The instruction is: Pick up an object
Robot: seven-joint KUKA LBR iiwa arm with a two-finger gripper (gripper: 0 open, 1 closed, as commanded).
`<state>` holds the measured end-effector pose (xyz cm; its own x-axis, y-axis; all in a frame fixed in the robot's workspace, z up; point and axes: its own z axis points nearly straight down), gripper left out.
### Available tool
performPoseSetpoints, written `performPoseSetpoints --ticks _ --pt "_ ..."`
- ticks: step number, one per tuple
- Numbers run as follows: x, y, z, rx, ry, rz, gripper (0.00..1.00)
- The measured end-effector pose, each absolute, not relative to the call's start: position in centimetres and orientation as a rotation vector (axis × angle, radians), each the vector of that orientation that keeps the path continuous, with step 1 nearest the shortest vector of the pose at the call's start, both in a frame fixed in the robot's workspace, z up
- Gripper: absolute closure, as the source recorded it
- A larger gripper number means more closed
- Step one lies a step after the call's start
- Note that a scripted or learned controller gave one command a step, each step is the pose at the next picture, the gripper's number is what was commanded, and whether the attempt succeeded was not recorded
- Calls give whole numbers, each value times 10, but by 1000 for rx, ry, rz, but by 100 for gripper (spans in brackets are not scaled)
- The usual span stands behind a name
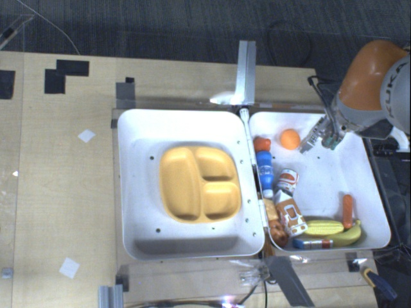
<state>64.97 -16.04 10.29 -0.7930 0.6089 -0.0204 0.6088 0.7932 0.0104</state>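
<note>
So the grey arm with the orange band point(371, 76) comes in from the right, and its two-finger hand point(319, 138) hangs over the far part of the right white bin point(379, 191), just beside a small round orange ball point(289, 138). Can't tell if the fingers are spread or pressed together, and nothing shows between them. The rest of the stuff sits along that bin's left and near sides: a blue bottle with an orange-red cap point(263, 162) lying lengthwise along the left wall, cap pointing to the far end, a yellow banana point(334, 231) lying crosswise along the near wall, and a small orange-red sausage-shaped thing point(347, 210) pointing roughly near-to-far. The left white bin point(138, 172) holds a yellow divided plastic tray point(199, 183). Both bins sit on the pale wooden bench point(58, 191).
</note>
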Motion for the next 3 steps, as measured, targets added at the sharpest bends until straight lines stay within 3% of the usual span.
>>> performPoseSetpoints --ticks 1,2,3 --pt "649 -160 102 1003 2955 5 0" --pt "619 -154 153 1212 2886 5 0" --pt "655 -205 89 1009 2963 2 0"
